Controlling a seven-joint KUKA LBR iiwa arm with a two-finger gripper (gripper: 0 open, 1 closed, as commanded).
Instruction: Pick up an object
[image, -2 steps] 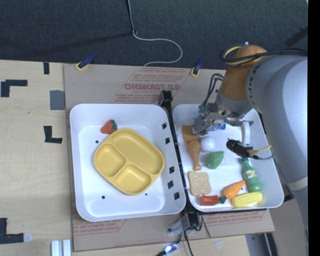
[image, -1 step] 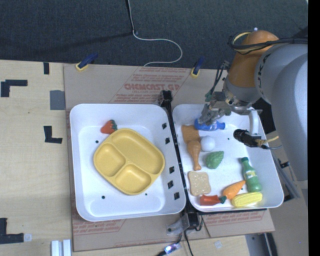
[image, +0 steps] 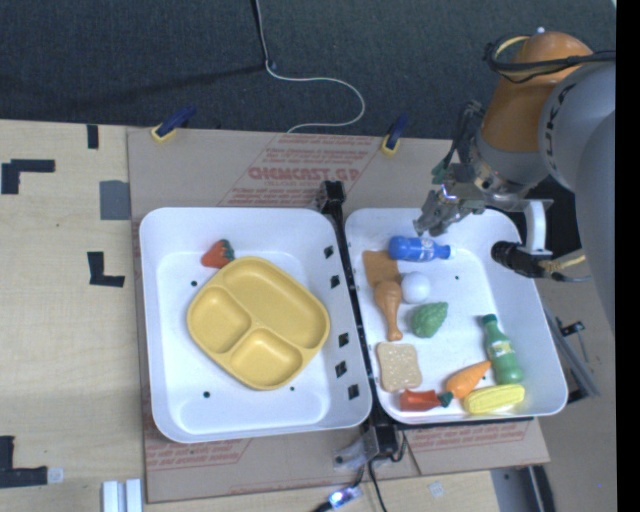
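Over right bin (image: 535, 300), gripper (image: 436, 222) just above blue bottle (image: 418, 249), not gripping

The tray (image: 258, 322) sits in the left bin (image: 160, 330). The strawberry (image: 216, 253) is at its 11 o'clock. The bottle (image: 418, 249) lies at 12 o'clock in the right bin (image: 535, 330).

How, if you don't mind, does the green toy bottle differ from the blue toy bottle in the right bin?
The green toy bottle with an orange label lies lengthwise near the bin's right wall; the blue toy bottle with a white end lies crosswise near the far wall. The green one lies apart from the arm; the blue one sits right under the claw. Both lie flat on their sides.
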